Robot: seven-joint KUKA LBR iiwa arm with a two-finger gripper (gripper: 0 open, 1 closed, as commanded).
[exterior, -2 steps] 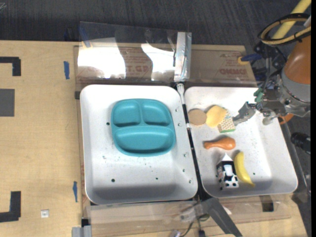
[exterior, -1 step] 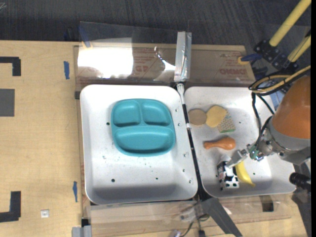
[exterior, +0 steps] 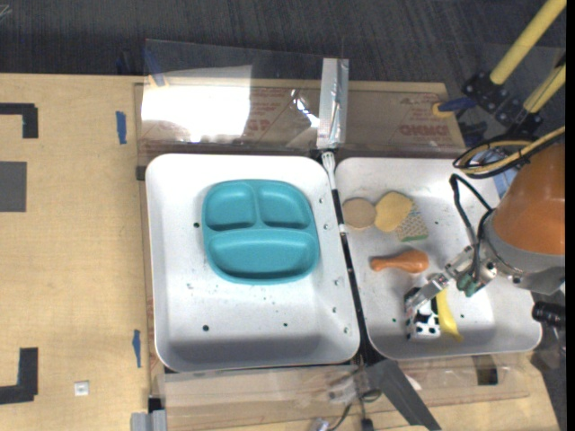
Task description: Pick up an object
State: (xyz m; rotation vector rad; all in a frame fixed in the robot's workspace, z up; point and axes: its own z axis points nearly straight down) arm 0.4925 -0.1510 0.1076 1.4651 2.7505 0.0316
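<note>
White plastic makes up both shallow bins, two in count, side by side on the tabletop [exterior: 72, 241]. Nearest the camera, in the lower part of the right bin [exterior: 512, 335], lies a yellow banana-like piece [exterior: 446, 318], touching a small black-and-white spotted object [exterior: 422, 324]. The hand [exterior: 424, 292] reaches in from the right and sits just above these two; its metal tips are low over the spotted object, but whether they are apart or together cannot be told, and nothing can be seen clamped between them. The grey arm with its orange band [exterior: 537, 212] rises at the right edge, with black cables looping beside it.

A little farther back in the same bin lies one orange carrot-like toy [exterior: 401, 261], then a row of three things near the far wall: one round tan disc [exterior: 358, 213], one yellow rounded piece [exterior: 393, 211], and one greenish speckled wedge [exterior: 413, 229] touching the yellow piece. That makes six loose objects in the right bin.

One teal divided plate [exterior: 260, 231] with three compartments rests in the middle of the left bin [exterior: 180, 312].

Beyond the bins lies flat cardboard [exterior: 395, 119] with reddish print, seen reversed and too faint to read, under a clear sheet, with one strip of silver tape [exterior: 332, 101] standing above the gap between bins.
</note>
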